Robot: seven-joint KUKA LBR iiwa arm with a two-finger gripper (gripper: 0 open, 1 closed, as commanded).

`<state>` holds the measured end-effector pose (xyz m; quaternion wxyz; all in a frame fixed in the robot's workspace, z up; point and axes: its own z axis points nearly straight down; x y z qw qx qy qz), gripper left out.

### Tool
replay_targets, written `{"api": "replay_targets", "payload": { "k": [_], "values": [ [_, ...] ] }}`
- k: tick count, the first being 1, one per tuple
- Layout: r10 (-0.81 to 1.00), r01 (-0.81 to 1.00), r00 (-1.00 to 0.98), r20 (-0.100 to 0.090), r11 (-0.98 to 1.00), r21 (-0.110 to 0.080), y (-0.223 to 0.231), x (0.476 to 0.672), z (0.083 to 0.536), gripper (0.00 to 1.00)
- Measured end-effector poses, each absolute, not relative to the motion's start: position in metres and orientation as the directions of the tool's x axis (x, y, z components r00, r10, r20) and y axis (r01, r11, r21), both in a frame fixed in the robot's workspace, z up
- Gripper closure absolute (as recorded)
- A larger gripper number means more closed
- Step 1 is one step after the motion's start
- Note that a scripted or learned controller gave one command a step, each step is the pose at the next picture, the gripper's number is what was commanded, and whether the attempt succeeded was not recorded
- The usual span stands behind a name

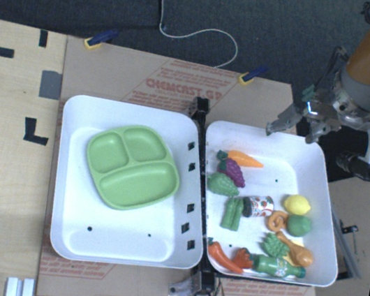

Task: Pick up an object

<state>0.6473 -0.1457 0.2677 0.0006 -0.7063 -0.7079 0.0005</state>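
My gripper (293,130) hangs above the far edge of the right bin (328,177), fingers spread open with nothing between them. Below it, the right bin holds several toy foods: an orange carrot (245,160), purple grapes (232,170), a green leafy piece (222,184), a dark green pickle (232,213), a small white can (260,206), a yellow lemon (297,204), a green lime (299,226), a pretzel (276,221), a red pepper (224,257) and a green bottle (276,267).
The left bin (76,160) holds a green divided plate (133,166). Both bins rest on a cardboard sheet (175,85) on the wooden bench. A white cable (191,35) loops over the dark cloth at the back.
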Motion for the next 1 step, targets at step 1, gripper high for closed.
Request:
{"api": "replay_targets", "payload": {
  "k": [1],
  "values": [
    [1.000, 1.000, -0.006, 0.003, 0.006, -0.012, -0.0826, 0.6183, 0.1781, 0.00]
  ]
}}
